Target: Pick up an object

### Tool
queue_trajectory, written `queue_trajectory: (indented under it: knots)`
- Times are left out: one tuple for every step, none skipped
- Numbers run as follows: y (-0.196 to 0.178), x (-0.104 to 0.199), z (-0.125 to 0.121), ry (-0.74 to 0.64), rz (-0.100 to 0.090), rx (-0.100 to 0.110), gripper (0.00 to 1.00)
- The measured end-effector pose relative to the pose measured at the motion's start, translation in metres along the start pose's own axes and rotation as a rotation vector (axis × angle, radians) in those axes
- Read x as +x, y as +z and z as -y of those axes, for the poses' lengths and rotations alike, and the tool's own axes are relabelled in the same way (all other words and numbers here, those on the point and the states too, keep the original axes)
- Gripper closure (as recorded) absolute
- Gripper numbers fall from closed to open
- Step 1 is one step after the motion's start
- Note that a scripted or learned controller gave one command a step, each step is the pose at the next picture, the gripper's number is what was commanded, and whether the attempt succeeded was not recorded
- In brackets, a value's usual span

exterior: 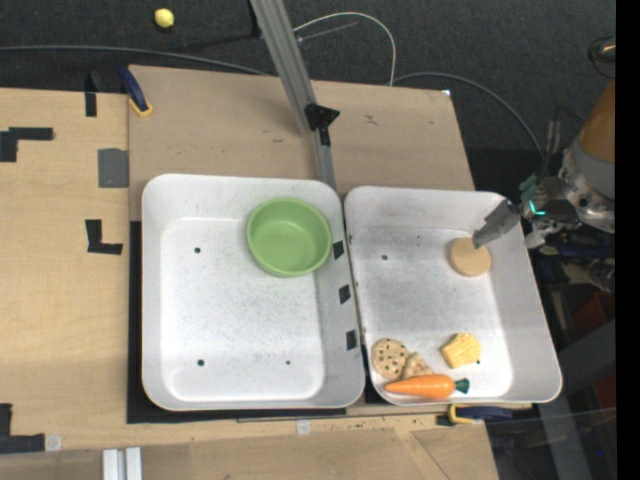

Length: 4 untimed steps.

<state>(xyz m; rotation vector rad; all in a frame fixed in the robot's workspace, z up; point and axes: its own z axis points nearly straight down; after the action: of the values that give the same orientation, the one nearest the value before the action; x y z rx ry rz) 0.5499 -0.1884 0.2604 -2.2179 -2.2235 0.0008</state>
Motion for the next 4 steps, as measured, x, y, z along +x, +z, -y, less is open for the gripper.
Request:
queue_trajectory:
  knots:
    - [0.059, -0.007, -0.003, 0.002, 0.0, 0.006, 0.0]
    - [0.122, 0.001, -0.003, 0.001, -0.002, 0.007, 0.0]
    - [0.172, 0.001, -0.003, 0.001, 0.002, -0.001, 0.0]
    - [0.162, 0.001, -0.003, 0.0, 0.001, 0.0, 1.0]
